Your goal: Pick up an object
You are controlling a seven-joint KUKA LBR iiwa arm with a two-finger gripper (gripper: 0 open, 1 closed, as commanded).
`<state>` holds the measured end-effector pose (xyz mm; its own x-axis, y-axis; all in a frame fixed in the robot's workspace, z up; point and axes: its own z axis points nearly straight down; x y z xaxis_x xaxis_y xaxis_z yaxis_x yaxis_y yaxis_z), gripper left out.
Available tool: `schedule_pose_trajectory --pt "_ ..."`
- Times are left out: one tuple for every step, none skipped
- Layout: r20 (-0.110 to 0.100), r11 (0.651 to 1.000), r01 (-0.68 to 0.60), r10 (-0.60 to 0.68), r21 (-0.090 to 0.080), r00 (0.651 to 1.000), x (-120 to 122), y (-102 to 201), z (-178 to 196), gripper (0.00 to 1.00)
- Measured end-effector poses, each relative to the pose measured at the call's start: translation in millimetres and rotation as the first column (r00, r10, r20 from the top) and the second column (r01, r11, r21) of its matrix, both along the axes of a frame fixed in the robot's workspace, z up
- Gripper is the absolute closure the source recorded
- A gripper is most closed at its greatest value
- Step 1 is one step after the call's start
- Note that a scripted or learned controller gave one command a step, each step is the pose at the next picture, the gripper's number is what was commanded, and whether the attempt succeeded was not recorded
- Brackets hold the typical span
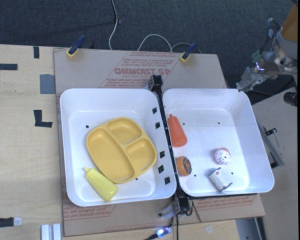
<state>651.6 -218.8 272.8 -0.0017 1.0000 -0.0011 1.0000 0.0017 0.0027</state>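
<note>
A yellow squeeze bottle [101, 184] was seen nearest, beyond the left wall of the right bin [242, 103] and level with its near edge, inside the left bin [70, 101]. Beside the bottle, farther from the right bin's near edge, a yellow divided plate [121, 149] was laid flat.

Within the right bin, four smaller candidates were found. An orange bottle-shaped piece [176, 131] was pressed against the bin's left wall. A round brown-and-orange toy [183, 165], whose kind could not be made out, was set just nearer along that same wall. A white ball with pink spots [222, 156] was placed toward the bin's near right part, and a small white-and-grey cylinder [219, 178] was tipped on its side close to the near rim.

The gripper [250, 77] was held outside the right bin, off its far right corner, with nothing carried; whether it was apart or together could not be told. No object had been picked yet, and the whole approach was judged to remain.

Several failures were considered likely. The two pieces along the left wall could be missed, since little room was left for the gripper on the wall side. The ball could be rolled away by an off-centre closure. The cylinder could be nudged toward the rim and squeezed out.
</note>
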Motion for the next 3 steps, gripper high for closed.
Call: schedule_pose_trajectory --pt "-0.005 1.0 -0.002 0.002 0.002 1.0 -16.0 44.9 -8.0 1.0" --pt "-0.004 1.0 -0.004 0.004 0.002 1.0 -29.7 97.6 -6.0 1.0" --pt "-0.006 1.0 -0.005 0.005 0.003 1.0 -40.9 156.2 -22.5 1.0"
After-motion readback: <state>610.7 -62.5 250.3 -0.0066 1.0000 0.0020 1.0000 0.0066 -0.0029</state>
